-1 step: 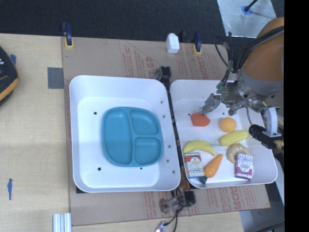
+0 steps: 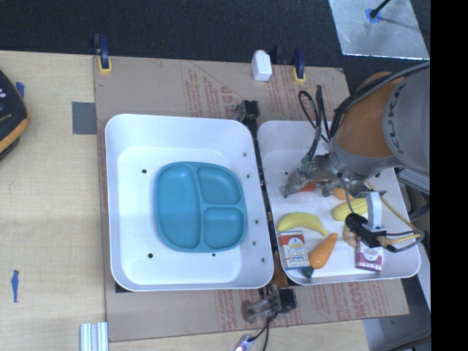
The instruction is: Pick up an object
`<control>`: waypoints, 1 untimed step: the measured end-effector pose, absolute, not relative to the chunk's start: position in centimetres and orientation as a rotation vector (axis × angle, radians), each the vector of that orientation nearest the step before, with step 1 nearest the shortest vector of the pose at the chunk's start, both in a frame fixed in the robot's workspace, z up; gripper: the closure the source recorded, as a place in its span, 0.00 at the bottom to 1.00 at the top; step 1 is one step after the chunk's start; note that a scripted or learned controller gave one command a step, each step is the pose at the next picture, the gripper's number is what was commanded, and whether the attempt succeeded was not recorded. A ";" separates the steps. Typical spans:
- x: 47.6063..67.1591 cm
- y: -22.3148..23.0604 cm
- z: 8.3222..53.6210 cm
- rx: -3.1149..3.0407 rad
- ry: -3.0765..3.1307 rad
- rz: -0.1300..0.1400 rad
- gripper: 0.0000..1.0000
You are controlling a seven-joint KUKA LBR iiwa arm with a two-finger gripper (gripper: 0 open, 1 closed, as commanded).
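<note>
The gripper point(image 2: 303, 181) is down inside the right bin point(image 2: 276, 141), near its left wall — whether it grasps anything, I cannot tell. Just beneath it lies a banana point(image 2: 301, 222), with a carrot point(image 2: 322, 250) and a small carton point(image 2: 293, 251) along the bin's front edge. A blue divided plate point(image 2: 199, 205) sits mid-left bin point(image 2: 131, 141).

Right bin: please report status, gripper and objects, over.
Gripper low over right bin, nothing seen held. Banana, carrot, small carton loose near the bin's front. Blue tray alone in left bin.
</note>
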State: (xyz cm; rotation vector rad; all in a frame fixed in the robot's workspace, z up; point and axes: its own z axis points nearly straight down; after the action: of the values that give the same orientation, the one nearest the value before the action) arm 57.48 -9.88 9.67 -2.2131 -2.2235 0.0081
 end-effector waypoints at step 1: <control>62.2 -11.8 9.2 -2.215 -2.225 0.003 0.00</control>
State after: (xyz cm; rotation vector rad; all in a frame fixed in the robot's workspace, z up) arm 62.22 -11.77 9.21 -2.2155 -2.2255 0.0026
